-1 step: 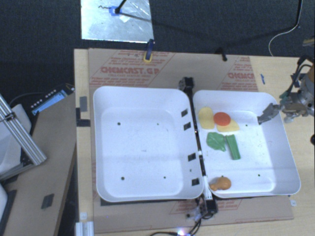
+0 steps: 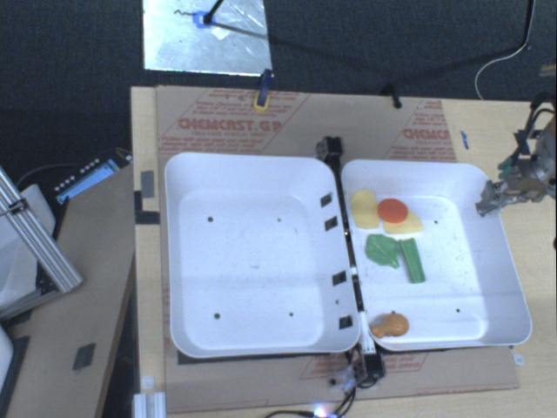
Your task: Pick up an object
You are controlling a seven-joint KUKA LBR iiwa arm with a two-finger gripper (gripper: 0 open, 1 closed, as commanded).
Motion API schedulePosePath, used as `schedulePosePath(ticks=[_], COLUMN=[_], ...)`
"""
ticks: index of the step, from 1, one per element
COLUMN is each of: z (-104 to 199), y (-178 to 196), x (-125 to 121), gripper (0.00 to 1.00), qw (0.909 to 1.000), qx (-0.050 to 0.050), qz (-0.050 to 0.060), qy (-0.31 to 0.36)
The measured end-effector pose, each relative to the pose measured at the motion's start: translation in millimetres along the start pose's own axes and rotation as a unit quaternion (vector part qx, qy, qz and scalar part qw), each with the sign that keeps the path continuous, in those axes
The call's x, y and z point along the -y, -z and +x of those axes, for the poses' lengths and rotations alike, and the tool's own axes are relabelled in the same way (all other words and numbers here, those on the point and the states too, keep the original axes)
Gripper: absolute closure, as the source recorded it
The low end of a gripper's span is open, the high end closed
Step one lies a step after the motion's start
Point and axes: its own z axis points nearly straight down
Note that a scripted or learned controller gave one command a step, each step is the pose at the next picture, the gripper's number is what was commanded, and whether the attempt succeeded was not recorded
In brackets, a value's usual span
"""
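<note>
At the right bin's (image 2: 487, 233) far right rim hovers the gripper (image 2: 498, 197) — grasp unreadable from here, nothing seen in it — while the pickable objects cluster toward the bin's left wall: red disc (image 2: 392, 209), green pieces (image 2: 396, 255), orange lump (image 2: 389, 325).
</note>
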Motion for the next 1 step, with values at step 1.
schedulePosePath(ticks=[1], z=[-1.0], y=[113.6], x=[-36.3], gripper=[1.00], qw=[1.0000], qx=[0.002], qz=[-0.005], qy=[0.000])
